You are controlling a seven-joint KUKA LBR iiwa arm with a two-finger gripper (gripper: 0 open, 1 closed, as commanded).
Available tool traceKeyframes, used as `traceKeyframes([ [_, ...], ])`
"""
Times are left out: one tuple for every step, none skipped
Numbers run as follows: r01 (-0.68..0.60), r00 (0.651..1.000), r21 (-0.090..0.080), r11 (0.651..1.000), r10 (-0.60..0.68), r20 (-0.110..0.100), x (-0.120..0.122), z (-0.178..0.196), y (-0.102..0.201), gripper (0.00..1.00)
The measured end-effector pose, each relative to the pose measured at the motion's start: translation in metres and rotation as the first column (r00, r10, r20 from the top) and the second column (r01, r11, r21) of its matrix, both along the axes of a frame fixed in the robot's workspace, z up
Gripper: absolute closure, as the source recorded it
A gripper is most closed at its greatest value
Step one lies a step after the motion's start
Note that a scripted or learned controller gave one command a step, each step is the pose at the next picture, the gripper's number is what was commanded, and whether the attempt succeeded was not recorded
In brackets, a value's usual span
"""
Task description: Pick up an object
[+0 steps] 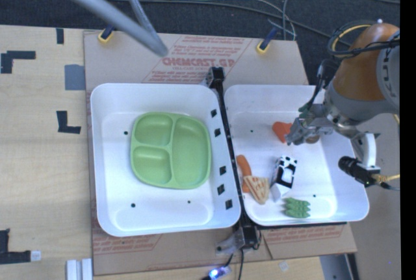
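Red print on the cardboard sheet [195, 51] just behind the left white bin [104, 142] read roughly "CHEMCAST GP", seen upside down. Smaller red lines around it were too small to read. The black-and-white patterned object [285, 171] carried no legible characters.

Green divided plate [171, 149]; white bins [104, 162]; black-white checkered block [285, 170]; green toy [297, 208].

Plate: green divided plate [171, 149], lying flat in the left bin [107, 162].
Cardboard sheet: brown with red print [195, 58], beneath both bins, held by yellow clamps [105, 34].
Cables: black [273, 9], across the dark floor behind the table [39, 155].
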State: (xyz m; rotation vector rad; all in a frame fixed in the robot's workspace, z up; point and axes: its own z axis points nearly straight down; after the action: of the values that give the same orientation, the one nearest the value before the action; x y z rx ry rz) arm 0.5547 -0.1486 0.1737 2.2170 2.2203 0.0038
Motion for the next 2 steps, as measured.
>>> traceKeyframes([
  [0.001, 1.0, -0.001, 1.0, -0.001, 0.001, 0.0, 0.062, -0.006, 1.0],
  [0.0, 1.0, 0.0, 1.0, 0.0, 0.0, 0.001, 0.115, -0.006, 1.0],
])
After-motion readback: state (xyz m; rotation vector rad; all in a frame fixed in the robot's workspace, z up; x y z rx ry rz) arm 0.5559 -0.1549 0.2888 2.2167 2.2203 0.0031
